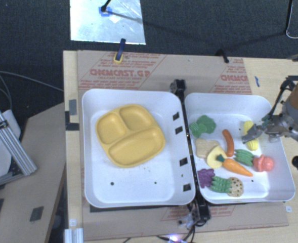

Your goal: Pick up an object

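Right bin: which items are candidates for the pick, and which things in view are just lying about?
Pick candidates, all in the right bin:
broccoli
sausage
carrot
grapes
cookie
pink piece
The tool hovers there.

Lying about:
yellow divided plate in the left bin
foil sheet

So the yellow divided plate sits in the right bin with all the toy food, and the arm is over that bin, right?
Not quite. The camera view shows the yellow plate alone in the left bin. The toy food lies in the right bin, and the gripper is over that one.
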`<state>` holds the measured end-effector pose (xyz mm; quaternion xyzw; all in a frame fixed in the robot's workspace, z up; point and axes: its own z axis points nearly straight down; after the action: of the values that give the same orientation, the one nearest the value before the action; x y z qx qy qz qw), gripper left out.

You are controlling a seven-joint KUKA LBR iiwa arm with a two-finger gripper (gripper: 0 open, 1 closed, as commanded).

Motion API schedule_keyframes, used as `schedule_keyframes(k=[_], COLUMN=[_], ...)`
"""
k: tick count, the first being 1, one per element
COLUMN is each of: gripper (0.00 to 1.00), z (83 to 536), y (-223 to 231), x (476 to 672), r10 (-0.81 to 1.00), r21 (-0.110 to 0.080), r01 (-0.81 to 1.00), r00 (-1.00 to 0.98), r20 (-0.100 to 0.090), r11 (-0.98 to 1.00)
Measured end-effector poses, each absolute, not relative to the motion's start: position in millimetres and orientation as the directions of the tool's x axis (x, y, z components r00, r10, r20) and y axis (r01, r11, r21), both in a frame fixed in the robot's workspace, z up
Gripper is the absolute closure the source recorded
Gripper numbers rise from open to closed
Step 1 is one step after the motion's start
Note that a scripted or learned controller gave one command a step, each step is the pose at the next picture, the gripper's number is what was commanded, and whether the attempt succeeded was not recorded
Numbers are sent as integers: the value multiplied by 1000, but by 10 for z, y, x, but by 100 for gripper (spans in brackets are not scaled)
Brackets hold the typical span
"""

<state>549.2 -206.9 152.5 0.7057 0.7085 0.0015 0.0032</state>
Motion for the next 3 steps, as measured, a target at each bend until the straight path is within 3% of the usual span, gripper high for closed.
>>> schedule_keyframes(k=[1, 2, 3], gripper=[0, 0, 0], z=[810, 1230, 840], y=[-1964, -1843, -1411], x=[4833, 5526, 5699], r10=[1000, 1000, 1000], r21=[-6, 10, 4], r01=[1000, 1000, 1000], r00=[2, -8, -7], r20=[3, -2, -1], r11=[-2, 8, 7])
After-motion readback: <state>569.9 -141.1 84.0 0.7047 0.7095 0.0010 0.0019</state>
